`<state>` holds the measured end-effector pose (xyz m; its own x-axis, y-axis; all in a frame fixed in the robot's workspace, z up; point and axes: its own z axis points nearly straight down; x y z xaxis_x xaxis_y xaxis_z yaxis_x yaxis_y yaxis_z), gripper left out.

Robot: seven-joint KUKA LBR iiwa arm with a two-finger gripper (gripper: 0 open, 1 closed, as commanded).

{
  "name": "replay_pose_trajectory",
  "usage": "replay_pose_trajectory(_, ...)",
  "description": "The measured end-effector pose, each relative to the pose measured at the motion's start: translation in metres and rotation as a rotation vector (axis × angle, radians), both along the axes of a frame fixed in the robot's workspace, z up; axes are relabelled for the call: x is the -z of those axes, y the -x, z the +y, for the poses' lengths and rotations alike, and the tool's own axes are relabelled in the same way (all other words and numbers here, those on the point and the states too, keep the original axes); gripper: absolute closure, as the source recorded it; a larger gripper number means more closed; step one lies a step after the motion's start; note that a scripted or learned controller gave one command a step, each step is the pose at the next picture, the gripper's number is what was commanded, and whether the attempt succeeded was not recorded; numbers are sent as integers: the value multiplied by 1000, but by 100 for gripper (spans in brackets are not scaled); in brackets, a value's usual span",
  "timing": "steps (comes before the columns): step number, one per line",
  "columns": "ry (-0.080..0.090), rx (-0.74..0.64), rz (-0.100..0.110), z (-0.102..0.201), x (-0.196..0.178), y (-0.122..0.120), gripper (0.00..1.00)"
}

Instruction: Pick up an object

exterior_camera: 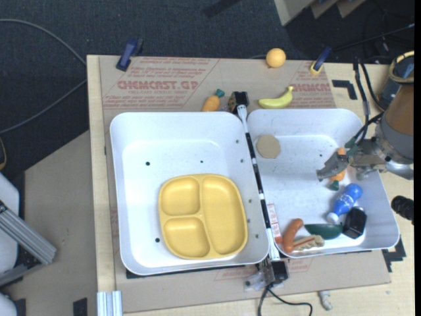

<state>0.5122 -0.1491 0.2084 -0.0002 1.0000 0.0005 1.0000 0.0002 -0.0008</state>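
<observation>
My gripper (334,166) is low over the right side of the right bin (296,183), at the end of the arm coming in from the right. A small orange object (339,174) lies right at the gripper's tip, partly hidden by it. Just below are a blue bottle (345,201) and a black object (354,222). A dark green piece (322,230) and a red-orange sausage (291,232) lie along the bin's front edge. A round tan disc (268,147) rests at the bin's back left.
The left bin (131,176) holds a yellow divided plate (202,214). Behind the bins, on the board, lie a banana (276,99), an orange ball (276,58) and a small orange toy (212,103). Cables hang by the arm at the right.
</observation>
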Motion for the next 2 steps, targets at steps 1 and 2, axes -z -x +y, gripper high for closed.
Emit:
replay_pose_trajectory(1, 1, 2, 1, -73, 38, 5, 0)
replay_pose_trajectory(2, 0, 0, 0, -36, 124, 16, 0)
